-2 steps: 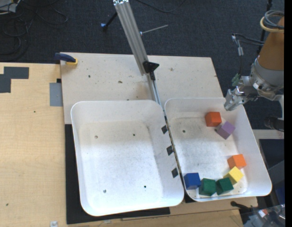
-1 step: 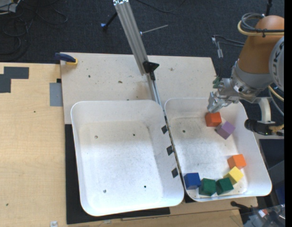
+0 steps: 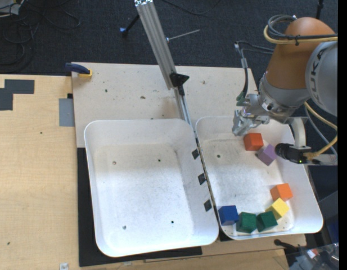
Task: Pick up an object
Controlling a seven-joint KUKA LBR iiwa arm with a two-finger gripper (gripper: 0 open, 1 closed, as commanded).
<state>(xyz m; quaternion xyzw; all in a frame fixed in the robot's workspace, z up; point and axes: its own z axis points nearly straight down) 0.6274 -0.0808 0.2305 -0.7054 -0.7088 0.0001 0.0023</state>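
In the camera view the right bin (image 3: 235, 173) holds several small blocks. A red-orange block (image 3: 253, 142) and a purple block (image 3: 266, 154) lie near its far right side. An orange block (image 3: 282, 192), a yellow block (image 3: 280, 207), two green blocks (image 3: 257, 221) and a blue block (image 3: 228, 214) cluster along the bin's near right corner. My gripper (image 3: 242, 125) hangs at the far end of the right bin, just left of and above the red-orange block. Nothing shows between its fingers.
The left bin (image 3: 139, 184) sits beside the right one, with small black clips (image 3: 200, 178) along the shared rim. A slanted metal rail (image 3: 162, 55) rises behind the bins. A blue and yellow tool (image 3: 79, 69) lies on the bench's far left corner.
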